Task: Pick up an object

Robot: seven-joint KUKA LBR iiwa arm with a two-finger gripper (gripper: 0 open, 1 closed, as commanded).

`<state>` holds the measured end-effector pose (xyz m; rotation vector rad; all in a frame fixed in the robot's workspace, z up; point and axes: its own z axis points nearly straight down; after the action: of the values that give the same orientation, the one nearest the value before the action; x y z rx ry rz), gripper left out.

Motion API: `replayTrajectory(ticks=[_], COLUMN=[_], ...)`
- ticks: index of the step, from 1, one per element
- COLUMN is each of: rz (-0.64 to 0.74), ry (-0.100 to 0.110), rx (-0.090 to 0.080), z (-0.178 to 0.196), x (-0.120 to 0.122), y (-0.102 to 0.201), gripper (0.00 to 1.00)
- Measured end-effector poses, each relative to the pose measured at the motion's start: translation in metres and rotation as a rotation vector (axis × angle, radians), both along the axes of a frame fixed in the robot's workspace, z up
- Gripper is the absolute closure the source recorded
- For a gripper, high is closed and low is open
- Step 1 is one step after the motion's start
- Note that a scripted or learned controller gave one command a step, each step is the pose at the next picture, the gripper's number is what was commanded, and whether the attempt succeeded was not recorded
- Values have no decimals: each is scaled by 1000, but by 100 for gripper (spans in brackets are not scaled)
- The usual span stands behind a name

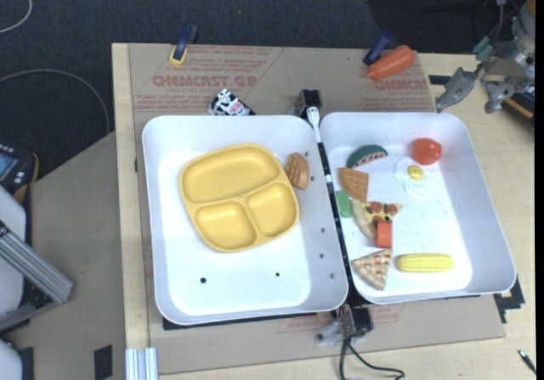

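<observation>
Reaching into the right shallow white bin [476, 200], you risk pinching two of the crowded plastic toy foods [374, 200] near its left wall at once, or slipping off the smooth yellow toy corn cob [425, 263]. Up at the frame's right edge the metal claw [497, 85] is partly cut off, so I cannot tell how wide it stands; it appears to carry nothing.

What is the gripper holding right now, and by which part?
Nothing. The gripper is beyond the right bin's far corner, with no object between its fingers.
</observation>
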<state>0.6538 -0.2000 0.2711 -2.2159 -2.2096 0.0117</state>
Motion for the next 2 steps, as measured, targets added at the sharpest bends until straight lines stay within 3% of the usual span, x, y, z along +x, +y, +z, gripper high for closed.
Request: replayTrajectory(ticks=[1, 2], rz=[3, 5], ry=[-13, -9], rx=[-3, -3], z=[8, -51], x=[2, 9], y=[1, 3], gripper=[0, 0])
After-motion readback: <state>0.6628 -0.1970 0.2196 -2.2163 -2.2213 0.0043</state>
